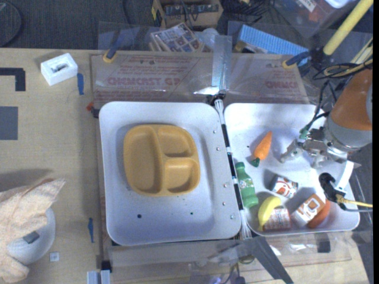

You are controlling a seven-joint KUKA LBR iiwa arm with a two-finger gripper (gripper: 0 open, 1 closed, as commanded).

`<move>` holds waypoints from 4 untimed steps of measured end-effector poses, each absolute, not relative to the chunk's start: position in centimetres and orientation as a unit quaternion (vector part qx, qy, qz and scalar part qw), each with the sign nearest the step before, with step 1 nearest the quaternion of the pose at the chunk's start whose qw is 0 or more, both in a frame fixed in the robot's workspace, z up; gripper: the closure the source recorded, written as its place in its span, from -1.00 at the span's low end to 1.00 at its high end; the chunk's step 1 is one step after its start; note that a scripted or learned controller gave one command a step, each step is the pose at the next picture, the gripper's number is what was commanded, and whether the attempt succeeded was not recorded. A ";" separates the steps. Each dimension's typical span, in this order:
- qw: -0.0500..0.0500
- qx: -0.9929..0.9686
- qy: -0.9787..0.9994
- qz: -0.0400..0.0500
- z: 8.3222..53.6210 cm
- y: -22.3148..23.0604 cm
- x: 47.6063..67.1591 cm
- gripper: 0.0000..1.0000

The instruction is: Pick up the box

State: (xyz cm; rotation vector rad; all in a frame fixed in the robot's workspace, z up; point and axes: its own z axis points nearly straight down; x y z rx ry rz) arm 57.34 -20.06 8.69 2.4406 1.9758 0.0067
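Right bin (237, 118): one carrot (263, 146), perhaps two boxes (310, 207).

2 bins (112, 176); 1 tray (160, 159); 1 carrot (262, 147); 1 bottle (244, 186); 1 box (310, 209)

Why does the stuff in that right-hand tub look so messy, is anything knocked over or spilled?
Nothing looks spilled or broken. The green bottle lies on its side against the right bin's left wall, and the carrot, small can and box lie at odd angles.

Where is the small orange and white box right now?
The small orange and white box lies in the right white bin, near its front right corner, beside the yellow lemon and the small white can.
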 end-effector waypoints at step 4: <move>0.003 0.911 0.413 0.006 8.8 -11.3 48.4 -1.00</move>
